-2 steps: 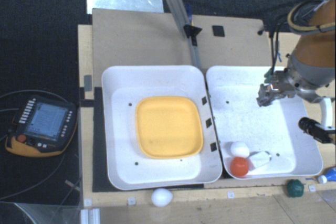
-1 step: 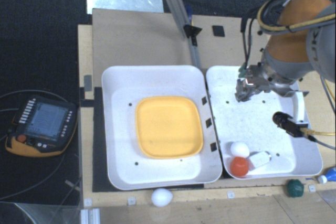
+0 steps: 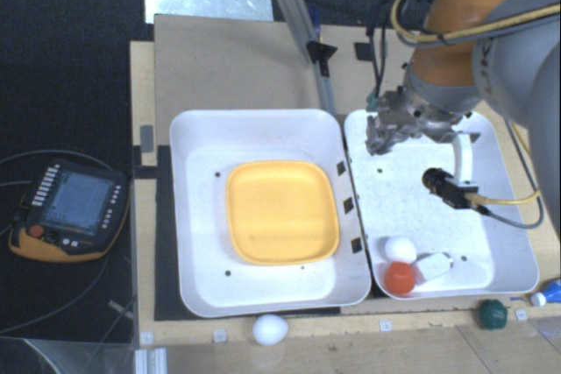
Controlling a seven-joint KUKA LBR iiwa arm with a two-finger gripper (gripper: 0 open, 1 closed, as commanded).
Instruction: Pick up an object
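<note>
The gripper (image 3: 379, 140) hangs over the far left corner of the right bin (image 3: 500, 188); how far it is open cannot be told. A red ball (image 3: 401, 278) and white ball (image 3: 400, 250) lie touching at that bin's near left edge, bare floor between.

The arm (image 3: 517, 39) is cut by the right edge, so its upper part cannot be seen. The pincer (image 3: 382, 138) is small and dark; how its fingers stand cannot be told. The wrist covers the far rim of the right bin (image 3: 513, 276). A blue thing (image 3: 546, 295) at the right edge is cut off. The white piece (image 3: 436, 265) beside the red ball (image 3: 401, 278) is too small to name.
</note>
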